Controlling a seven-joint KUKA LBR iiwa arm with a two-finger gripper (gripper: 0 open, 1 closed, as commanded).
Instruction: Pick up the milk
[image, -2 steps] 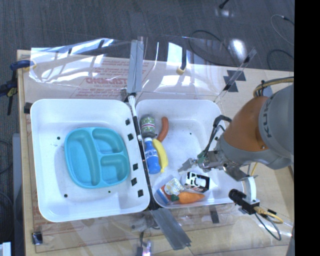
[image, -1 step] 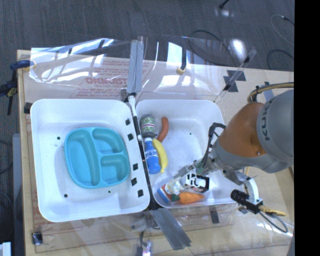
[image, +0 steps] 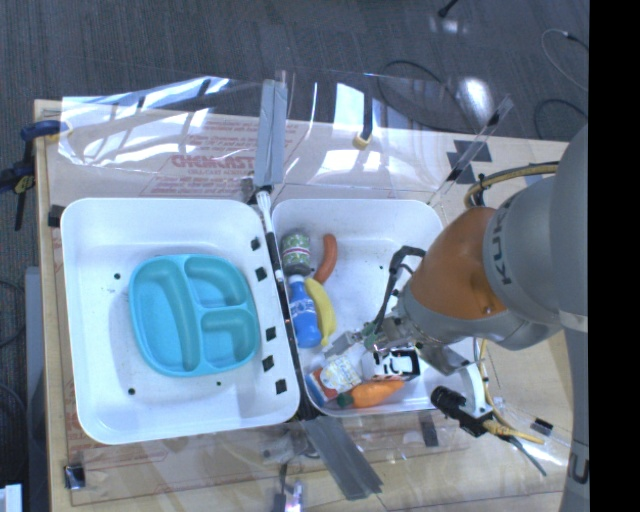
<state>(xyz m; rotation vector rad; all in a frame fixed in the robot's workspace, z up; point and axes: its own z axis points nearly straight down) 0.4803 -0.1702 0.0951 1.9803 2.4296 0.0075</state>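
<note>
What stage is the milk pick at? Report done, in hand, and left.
Done: the arm has reached into the right bin, and its pincer sits low at the near end, beside the milk and the carrot.
In hand: nothing visibly; the milk lies on the bin floor among the other items.
Left: close on the milk and lift it. The blue tray sits in the left bin.

Both bins (image: 100, 300) are white. The left one bears a turquoise divided plate (image: 195, 313). In the right one are a yellow banana (image: 322, 309), a blue bottle (image: 302, 308), an orange-red sausage (image: 326, 258) and an orange carrot (image: 378, 393). The arm (image: 520, 260) is grey with an orange band.
</note>
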